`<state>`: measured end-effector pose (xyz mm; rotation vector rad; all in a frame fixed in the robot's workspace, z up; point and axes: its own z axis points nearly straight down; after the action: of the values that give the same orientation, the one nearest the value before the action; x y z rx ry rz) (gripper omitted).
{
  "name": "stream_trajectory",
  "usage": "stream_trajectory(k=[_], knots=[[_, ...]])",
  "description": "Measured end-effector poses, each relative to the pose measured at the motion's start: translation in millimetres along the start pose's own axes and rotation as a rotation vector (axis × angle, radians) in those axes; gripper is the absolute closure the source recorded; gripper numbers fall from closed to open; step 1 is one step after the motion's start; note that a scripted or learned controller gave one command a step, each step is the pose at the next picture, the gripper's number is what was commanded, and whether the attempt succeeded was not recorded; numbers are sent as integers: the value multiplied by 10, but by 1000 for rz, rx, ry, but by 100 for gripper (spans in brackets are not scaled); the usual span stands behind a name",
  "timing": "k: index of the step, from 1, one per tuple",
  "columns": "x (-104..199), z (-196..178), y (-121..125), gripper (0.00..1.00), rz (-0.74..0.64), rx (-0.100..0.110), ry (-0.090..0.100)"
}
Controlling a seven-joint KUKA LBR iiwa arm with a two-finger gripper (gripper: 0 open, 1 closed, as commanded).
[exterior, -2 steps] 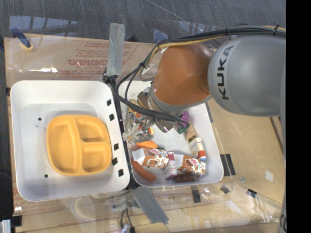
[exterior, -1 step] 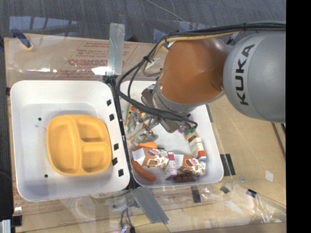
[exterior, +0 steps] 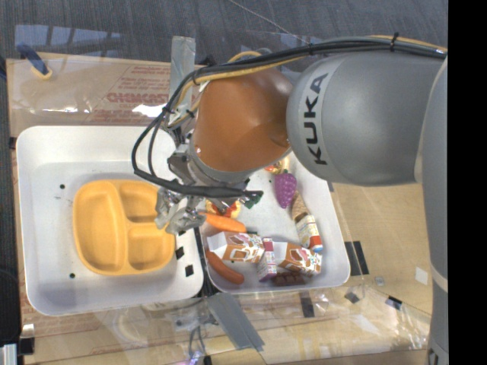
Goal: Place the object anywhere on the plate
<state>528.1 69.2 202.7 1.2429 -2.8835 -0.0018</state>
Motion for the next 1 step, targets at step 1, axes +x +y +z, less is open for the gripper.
stream_trajectory(k=[1], knots=[[158,-710,140,100,24,8,-8]])
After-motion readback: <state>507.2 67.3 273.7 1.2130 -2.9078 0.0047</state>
